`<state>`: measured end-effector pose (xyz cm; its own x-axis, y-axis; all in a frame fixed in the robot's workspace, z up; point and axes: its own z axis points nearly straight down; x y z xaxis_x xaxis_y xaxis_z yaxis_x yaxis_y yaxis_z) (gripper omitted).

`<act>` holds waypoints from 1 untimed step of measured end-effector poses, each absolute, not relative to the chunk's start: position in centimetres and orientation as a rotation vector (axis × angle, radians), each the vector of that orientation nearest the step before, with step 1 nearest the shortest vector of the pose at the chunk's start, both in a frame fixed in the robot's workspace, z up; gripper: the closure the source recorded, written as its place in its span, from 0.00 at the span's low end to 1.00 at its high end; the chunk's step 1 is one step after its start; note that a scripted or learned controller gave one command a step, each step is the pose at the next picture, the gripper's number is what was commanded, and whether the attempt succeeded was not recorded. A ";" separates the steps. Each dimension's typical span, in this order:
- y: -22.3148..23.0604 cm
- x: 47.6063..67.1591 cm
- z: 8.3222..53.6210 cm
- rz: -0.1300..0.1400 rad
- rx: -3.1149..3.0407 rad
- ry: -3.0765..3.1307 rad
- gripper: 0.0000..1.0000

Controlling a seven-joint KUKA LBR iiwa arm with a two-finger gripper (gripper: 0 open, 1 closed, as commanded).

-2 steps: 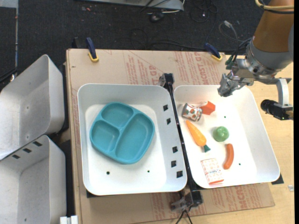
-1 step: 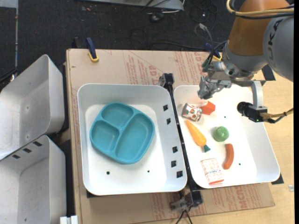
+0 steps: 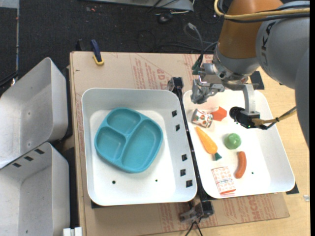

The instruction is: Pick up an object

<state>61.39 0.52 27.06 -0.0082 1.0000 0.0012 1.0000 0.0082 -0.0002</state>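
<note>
While the grey arm with its orange band (image 3: 248, 21) is reached in from the right, its metal two-finger gripper (image 3: 202, 98) is seen low over the far left corner of the right-hand shallow white bin (image 3: 275, 146); whether anything is grasped cannot be told. Just below the gripper, a small can with a red and white printed label (image 3: 202, 118) is seen lying on its side, tilted, close to the bin's left wall. Beside it, to the right, a small orange-red block (image 3: 219, 113) is found. Nearer the camera, an orange plastic carrot with a dark green stub (image 3: 207, 141) is laid at a slant, its stub end pointing toward the bin's middle. A round green ball-like fruit (image 3: 233, 141) is set just right of the carrot, and a reddish-orange toy sausage (image 3: 240, 164) is laid below it, apart from both. By the near edge, a small white packet with red print (image 3: 223, 180) is seen lying flat. In the left-hand white bin (image 3: 98, 181), a teal plastic divided plate with three compartments (image 3: 129, 139) is held.
</note>
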 end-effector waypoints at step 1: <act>5.3 61.8 25.4 0.001 -2.213 -2.228 1.00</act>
